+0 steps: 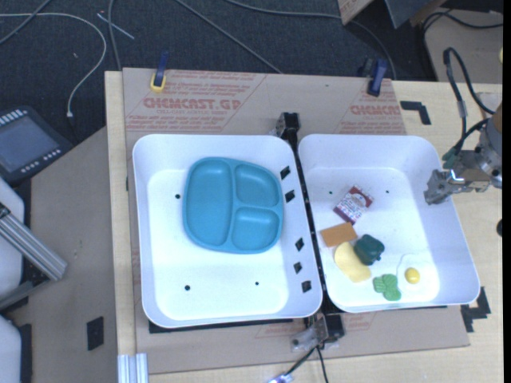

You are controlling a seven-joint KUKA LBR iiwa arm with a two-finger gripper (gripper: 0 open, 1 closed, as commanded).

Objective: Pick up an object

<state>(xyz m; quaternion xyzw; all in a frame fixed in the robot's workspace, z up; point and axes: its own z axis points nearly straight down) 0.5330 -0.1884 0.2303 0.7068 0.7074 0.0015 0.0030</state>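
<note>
Gripper sits at the right edge of the right bin, over its right wall, well apart from all the objects. Its metal end is small and partly blurred; cannot tell whether the fingers are spread or pressed together, and nothing is visibly pinched between them. No contact with any object can be seen. Objects to pick lie in the right bin, clustered toward its left and near side: a red-and-white packet around the middle-left, an orange flat piece just below it, a pale yellow lump touching the orange piece's near side, a dark green object resting against the yellow lump's right side, a bright green small piece near the front wall, and a small yellow ball just right of that, apart from it. Left bin holds a blue divided tray, three compartments, lying flat toward the bin's far half; the compartments look bare. A dark divider strip with black tabs runs between the two bins. Both bins rest on a cardboard sheet with red printing, clipped at the far edge by a yellow-blue clamp and a blue clamp, all on the light wood counter. Cables trail over the dark floor beyond.
</note>
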